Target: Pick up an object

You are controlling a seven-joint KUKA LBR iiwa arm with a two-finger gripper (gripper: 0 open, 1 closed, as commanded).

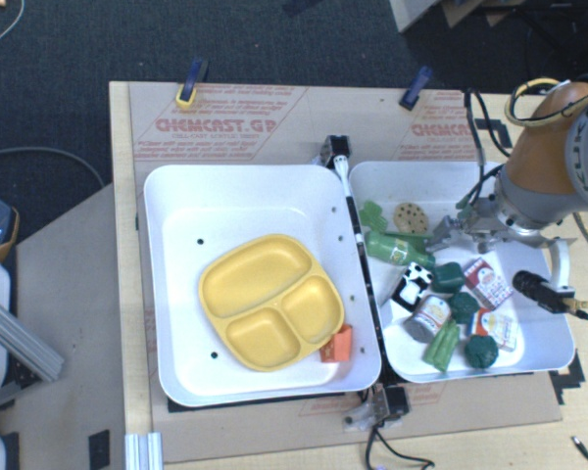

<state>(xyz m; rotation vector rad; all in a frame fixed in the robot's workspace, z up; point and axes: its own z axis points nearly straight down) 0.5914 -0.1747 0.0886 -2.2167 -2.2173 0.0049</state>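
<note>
My gripper (458, 227) hangs low over the far part of the right bin (559, 355), reaching in from the right under the arm's orange band (547, 155). Just to its left lie a round tan cookie (407, 216) and a green bottle (393, 250). Below it sits a heap of small items: a black-and-white piece (411, 286), a dark teal lump (448, 277), a red-and-white carton (487, 284), a small can (429, 317), a green stick (441, 346) and a teal ball (481, 352). Nothing shows held in the gripper.
The left bin (176, 262) holds a yellow divided plate (269, 302) with an orange block (338, 345) at its lower right edge. A black divider rail (358, 253) runs between the bins. Cables (485, 125) trail behind the arm.
</note>
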